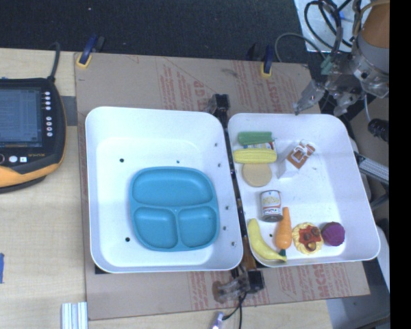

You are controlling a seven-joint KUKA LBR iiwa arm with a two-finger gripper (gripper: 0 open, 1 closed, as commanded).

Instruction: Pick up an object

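Two fingers (pixel 308 103) of the gripper (pixel 327 101) hang apart with nothing between them, poised over the far rim of the right bin (pixel 342 177), near its back corner, with the arm (pixel 370 26) rising behind toward the upper right. Below them, inside that bin, a small brown-and-white toy (pixel 300 155) lies nearest, apart from the rest. Toward the bin's left wall sit a green block (pixel 255 138), a corn cob (pixel 255 156) just in front of it and a tan round cookie (pixel 257 175) touching the cob. Further forward stands a small can (pixel 270 205), then a row along the near wall: a banana (pixel 262 244), a carrot (pixel 283 229) leaning beside it, a little pizza (pixel 308 238) and a purple fruit (pixel 334 234). The left bin (pixel 109 156) holds a blue divided plate (pixel 173 207) lying flat. Both bins rest on a brown board (pixel 157 81), clipped at its back edge, and a control tablet (pixel 20 132) lies well off to the left on the bench (pixel 34 266).
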